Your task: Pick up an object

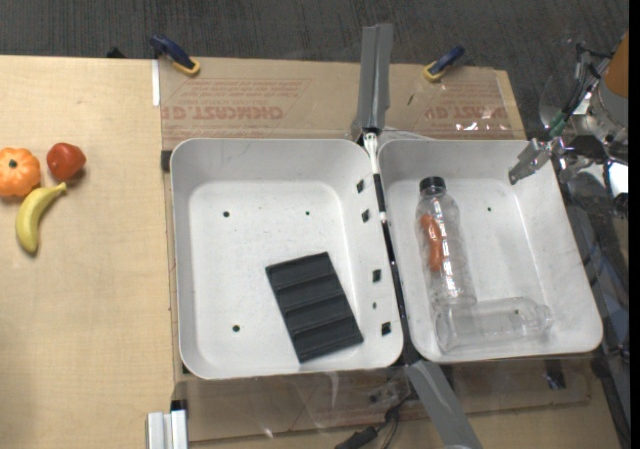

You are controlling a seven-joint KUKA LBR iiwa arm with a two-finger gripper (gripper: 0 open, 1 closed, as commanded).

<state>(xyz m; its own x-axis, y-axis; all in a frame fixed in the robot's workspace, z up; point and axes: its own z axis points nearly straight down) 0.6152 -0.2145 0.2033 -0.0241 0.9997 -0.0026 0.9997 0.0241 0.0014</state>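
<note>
The gripper (527,165) hangs over the far right corner of the right bin (560,237), close to the bin's rim. It is seen partly side-on, and I cannot tell how it is set; nothing is visibly held in it.

In the right bin a clear plastic bottle (440,242) with a black cap and an orange label lies lengthwise near the bin's left wall, cap toward the far edge. A clear plastic container (492,322) lies along the near edge, touching the bottle's base.

In the left bin (200,237) a black ridged block (313,306) lies flat, angled, near the near edge toward the right.

On the bench's left edge sit an orange (17,172), a red apple (65,161) and a banana (34,217), close together.
</note>
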